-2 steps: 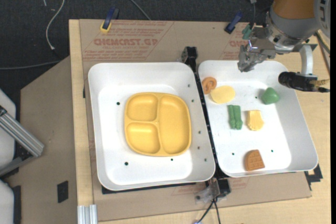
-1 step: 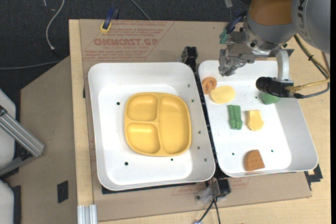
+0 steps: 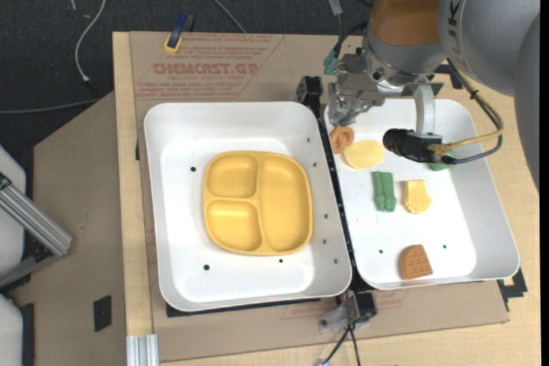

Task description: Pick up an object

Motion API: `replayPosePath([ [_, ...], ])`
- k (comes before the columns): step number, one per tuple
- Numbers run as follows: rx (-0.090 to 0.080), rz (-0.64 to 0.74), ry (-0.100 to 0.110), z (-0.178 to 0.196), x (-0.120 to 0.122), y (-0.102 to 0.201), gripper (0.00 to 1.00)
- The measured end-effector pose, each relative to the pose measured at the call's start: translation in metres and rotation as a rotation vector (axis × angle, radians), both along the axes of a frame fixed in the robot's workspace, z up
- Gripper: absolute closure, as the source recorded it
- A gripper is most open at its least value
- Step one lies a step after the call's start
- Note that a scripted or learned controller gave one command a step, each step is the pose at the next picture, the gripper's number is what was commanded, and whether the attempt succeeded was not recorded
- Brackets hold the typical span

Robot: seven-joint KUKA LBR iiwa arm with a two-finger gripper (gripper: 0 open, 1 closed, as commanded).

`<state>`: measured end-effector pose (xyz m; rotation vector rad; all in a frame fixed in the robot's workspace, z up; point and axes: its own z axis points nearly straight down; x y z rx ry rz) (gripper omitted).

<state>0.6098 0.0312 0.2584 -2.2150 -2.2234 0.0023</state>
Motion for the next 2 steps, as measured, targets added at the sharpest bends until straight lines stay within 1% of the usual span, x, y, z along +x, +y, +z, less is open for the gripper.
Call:
replayPosePath([
  [1,0.0,0.0,0.001,-0.024,-0.007,0.038,1.0],
  [2,-0.001,-0.002,0.002,-0.041,-0.009,0.058,1.0],
])
